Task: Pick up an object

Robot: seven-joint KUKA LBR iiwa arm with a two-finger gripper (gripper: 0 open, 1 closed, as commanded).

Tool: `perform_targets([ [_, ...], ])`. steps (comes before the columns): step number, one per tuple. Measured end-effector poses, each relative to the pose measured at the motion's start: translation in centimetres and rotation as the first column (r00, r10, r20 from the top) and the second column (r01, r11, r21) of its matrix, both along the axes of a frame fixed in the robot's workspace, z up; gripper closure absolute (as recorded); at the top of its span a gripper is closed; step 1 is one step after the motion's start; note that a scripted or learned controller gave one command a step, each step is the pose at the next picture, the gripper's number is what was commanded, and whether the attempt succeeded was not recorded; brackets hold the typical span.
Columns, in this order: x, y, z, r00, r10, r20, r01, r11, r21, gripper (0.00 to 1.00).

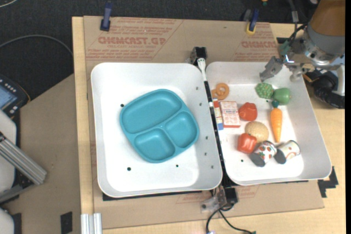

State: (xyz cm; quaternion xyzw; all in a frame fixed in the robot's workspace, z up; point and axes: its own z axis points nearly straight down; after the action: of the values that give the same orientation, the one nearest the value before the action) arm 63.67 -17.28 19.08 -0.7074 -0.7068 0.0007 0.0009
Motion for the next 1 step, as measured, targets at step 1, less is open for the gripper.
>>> perform_targets([
  [1,-1.77,-0.43,0.08,1.000,0.000,0.000,0.000,1.000,0.000,0.00],
])
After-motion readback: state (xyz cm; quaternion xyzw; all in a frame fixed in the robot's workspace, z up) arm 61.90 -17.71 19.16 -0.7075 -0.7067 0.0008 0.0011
